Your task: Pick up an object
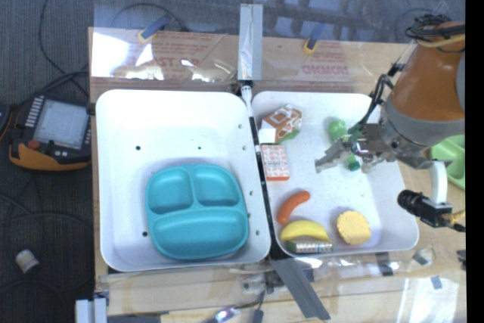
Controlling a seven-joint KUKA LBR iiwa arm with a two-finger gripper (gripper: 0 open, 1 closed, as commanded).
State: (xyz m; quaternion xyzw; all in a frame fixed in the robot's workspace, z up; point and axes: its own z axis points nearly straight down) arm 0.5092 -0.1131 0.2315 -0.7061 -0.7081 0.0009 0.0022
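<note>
- The arm (427, 94) reaches in from the right edge, its orange band over the right bin's (393, 242) far right corner, wrist angled down and to the left into that bin.
- The gripper (338, 156) hangs low over the right bin's middle, right of the small red-and-white box (274, 162). Its grey fingers (330, 159) point left toward that box.
- How far the fingers stand apart cannot be told from this slant; nothing shows clearly between them.
- A green object (336, 128) lies just behind the gripper, on the far side of it from the camera, near or touching the wrist; contact cannot be judged.
- Taking the red-and-white box as landmark: it lies against the right bin's left wall, long axis running near to far.
- Beyond the box sits a brown-and-white patterned pack (283, 122), tilted.
- Nearer than the box lies an orange-red sausage (293, 204), long axis slanting from near-left to far-right.
- Nearer still, a banana (305, 229) lies roughly left to right, with a small dark cylinder (311, 246) just in front of it.
- Right of the banana rests a round yellow object (353, 227).
- Left of the box, across the divider, the left bin (121, 125) bears a teal sectioned plate (198, 209).
</note>
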